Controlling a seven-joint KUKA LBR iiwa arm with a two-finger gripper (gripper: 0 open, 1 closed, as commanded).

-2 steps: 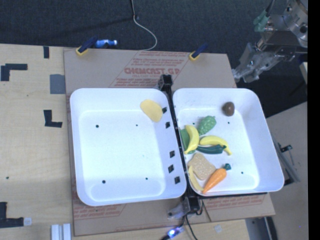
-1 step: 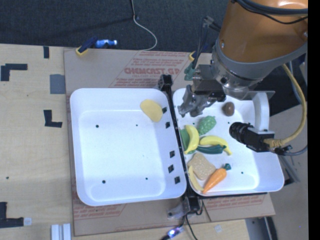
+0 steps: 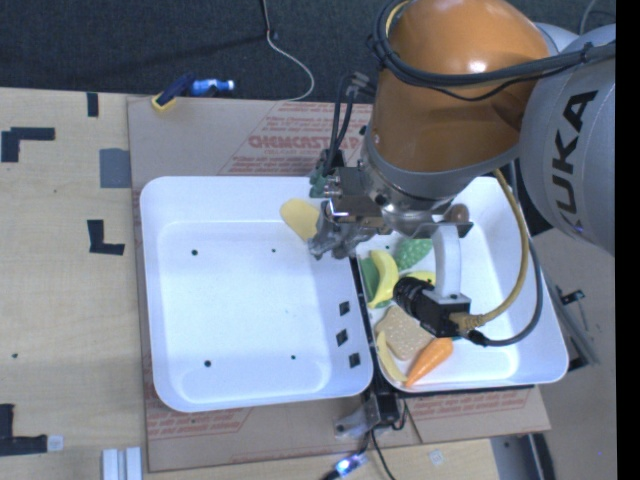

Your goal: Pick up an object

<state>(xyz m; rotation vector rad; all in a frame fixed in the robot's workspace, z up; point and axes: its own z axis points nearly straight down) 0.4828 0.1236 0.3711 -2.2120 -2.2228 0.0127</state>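
Yellow object (image 3: 297,217) was seen beside the tool (image 3: 328,236); whether it was gripped could not be told, so slow lifting was advised.

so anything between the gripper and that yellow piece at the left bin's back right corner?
Nothing visible. The gripper sits right beside the yellow piece in the left bin; no other item lies between them. The carrot and bread slice lie apart in the right bin.

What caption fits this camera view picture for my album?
KUKA arm's end effector beside a yellow toy at the left bin edge; carrot and bread in right bin.
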